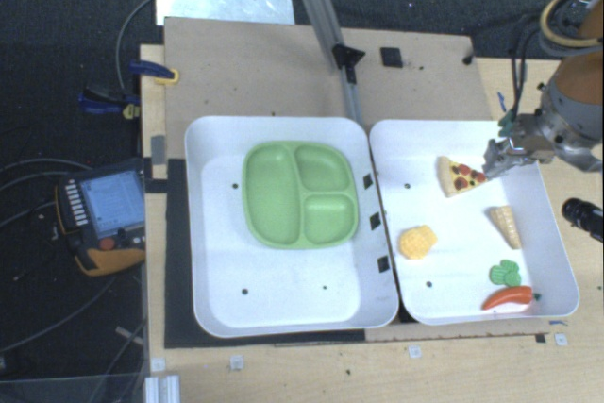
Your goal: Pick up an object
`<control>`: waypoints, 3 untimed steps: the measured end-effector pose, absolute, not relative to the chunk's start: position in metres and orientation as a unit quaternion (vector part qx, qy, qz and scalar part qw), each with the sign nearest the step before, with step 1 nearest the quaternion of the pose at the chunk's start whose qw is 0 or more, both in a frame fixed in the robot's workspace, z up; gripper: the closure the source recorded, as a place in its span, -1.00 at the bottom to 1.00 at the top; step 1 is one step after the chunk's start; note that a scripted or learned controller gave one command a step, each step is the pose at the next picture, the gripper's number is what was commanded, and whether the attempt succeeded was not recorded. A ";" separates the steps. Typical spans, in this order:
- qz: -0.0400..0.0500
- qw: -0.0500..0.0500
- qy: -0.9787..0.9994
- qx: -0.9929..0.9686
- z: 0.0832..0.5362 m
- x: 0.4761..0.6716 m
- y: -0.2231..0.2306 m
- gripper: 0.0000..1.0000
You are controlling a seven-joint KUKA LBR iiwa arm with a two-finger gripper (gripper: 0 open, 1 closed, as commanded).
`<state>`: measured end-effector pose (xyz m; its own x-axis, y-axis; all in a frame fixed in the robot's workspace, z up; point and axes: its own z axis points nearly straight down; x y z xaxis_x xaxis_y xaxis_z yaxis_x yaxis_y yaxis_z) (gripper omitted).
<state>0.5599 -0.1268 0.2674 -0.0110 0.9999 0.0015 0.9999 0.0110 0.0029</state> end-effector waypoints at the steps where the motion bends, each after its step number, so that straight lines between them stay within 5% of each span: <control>1: 0.001 0.000 0.711 0.703 0.270 0.554 -0.076 1.00; 3: 0.002 0.000 0.711 0.703 0.251 0.550 0.031 1.00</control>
